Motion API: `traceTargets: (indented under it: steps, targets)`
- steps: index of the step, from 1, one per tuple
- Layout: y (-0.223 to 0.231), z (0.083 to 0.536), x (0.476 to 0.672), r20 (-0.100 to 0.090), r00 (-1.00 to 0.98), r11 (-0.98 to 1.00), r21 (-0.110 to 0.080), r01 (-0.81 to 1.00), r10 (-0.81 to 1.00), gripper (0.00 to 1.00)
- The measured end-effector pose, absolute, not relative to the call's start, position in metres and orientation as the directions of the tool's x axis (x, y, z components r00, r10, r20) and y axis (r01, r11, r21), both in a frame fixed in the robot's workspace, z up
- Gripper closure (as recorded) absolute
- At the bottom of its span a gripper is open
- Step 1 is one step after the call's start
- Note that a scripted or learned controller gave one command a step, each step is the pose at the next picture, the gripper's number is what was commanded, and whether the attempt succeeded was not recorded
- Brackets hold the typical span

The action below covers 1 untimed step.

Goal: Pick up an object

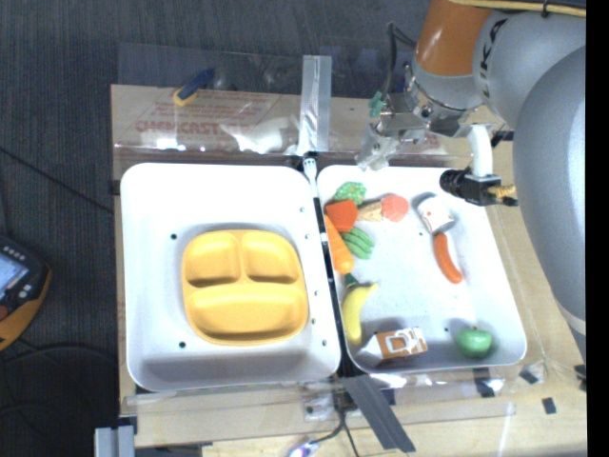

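1. nothing is seen lifted; the gripper [373, 156] is held above the far rim of the right bin [504, 284].
2. whether the jaws are apart cannot be told.
3. candidates, like the banana [353, 310] and green apple [474, 341], lie in that bin; picking remains.

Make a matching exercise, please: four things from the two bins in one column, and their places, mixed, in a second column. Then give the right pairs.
Things:
1. yellow tray
2. banana
3. green apple
4. gripper

Places:
A. near right corner of the right bin
B. above the far edge of the right bin
C. alone in the left bin
D. by the left wall of the right bin, in its near half

Pairs: 1-C, 2-D, 3-A, 4-B
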<state>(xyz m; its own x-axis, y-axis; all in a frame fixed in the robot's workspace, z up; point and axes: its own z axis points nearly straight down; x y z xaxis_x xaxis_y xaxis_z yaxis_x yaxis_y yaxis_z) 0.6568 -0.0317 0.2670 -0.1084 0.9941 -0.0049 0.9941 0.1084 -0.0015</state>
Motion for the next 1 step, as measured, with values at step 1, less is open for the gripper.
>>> traceTargets:
  steps: [1]
  targets:
    - [-0.0626, 0.2289, 0.6668, -0.005, -0.180, 0.180, -0.004, 0.984, 0.984, 1.00]
